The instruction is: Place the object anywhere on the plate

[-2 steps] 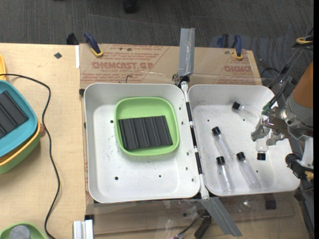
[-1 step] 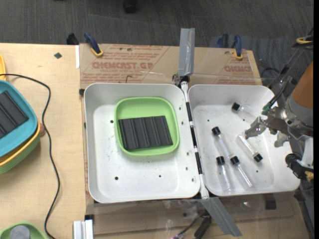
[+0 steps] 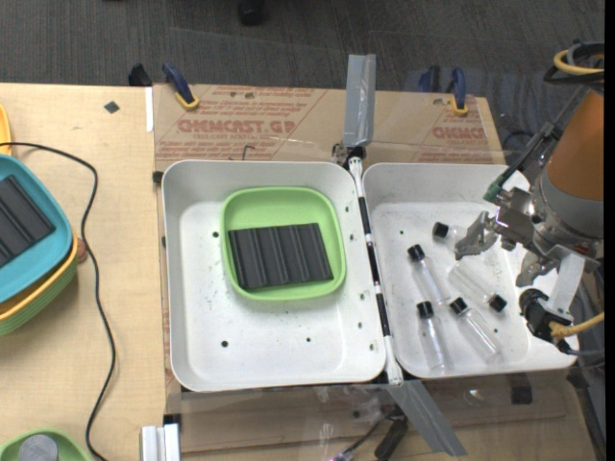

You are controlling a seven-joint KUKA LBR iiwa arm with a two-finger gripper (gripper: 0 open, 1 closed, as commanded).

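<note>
A green square plate (image 3: 281,203) sits in the left bin (image 3: 192,296), with a dark ribbed mat (image 3: 282,255) lying flat on it. Several clear tubes with black caps lie in the right bin (image 3: 408,200): one tube (image 3: 427,275) left of centre, another (image 3: 431,334) below it, and a third (image 3: 474,327) further right. My gripper (image 3: 502,255) hangs over the right side of that bin, open. I see nothing between its fingers. One finger (image 3: 473,240) points left and the other (image 3: 532,268) lies near the bin's right wall.
Loose black caps (image 3: 441,229) (image 3: 497,303) lie near the gripper. A raised divider (image 3: 370,257) separates the bins. Cardboard (image 3: 250,123) lies behind them. Teal and yellow trays (image 3: 34,243) and a black cable (image 3: 96,286) are on the wooden bench at the left.
</note>
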